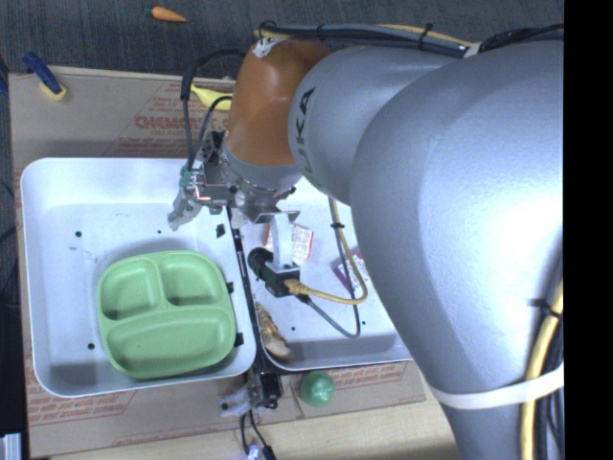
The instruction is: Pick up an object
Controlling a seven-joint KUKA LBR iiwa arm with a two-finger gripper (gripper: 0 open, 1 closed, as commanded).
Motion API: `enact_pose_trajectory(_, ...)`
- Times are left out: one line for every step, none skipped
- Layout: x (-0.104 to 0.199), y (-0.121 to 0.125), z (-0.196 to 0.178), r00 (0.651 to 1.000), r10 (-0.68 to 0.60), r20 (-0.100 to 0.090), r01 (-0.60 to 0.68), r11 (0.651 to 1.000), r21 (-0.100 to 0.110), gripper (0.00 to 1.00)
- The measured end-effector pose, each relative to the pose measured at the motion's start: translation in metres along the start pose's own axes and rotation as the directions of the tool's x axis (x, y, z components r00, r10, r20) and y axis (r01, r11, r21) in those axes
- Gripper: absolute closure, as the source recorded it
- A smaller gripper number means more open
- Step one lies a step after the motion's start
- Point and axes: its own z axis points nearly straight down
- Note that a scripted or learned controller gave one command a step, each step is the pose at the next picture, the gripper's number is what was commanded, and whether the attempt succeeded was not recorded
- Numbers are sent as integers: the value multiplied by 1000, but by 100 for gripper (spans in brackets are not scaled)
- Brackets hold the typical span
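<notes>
Nearest the camera, a green ball sits on the cardboard just outside the bins, a poor target for this try; just behind it, in the right bin as the view shows it, a brown scrap lies close against the wall shared with the left bin; the green plate, flat and divided into three compartments, takes up the near half of the left bin and is the largest candidate for the pick; farther back in the right bin a red-and-white packet lies partly under the arm; the gripper hangs over the far part of the left bin, above bare white floor just beyond the plate's far rim; whether it is open or closed cannot be told from this angle, and I see nothing held in it. The step in hand looks like the approach; a straight descent here would likely close on nothing, so the gripper should first shift toward the camera until it straddles the plate's far rim; that rim looks thin and smooth, so a shallow bite may slip, and the descent should stop short of the bin floor. Farthest off, an orange thing on the dark floor and a blue and yellow thing near the cardboard's far corner lie out of play.
</notes>
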Motion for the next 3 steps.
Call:
enact_pose_trajectory(8, 49, -85, 1000, 3, -1, -3, 1000, -7, 0)
enact_pose_trajectory(2, -29, 2, 1000, 2, 1, -2, 1000, 1, 0)
enact_pose_trajectory(20, -5, -79, 1000, 2, -1, -2, 1000, -6, 0)
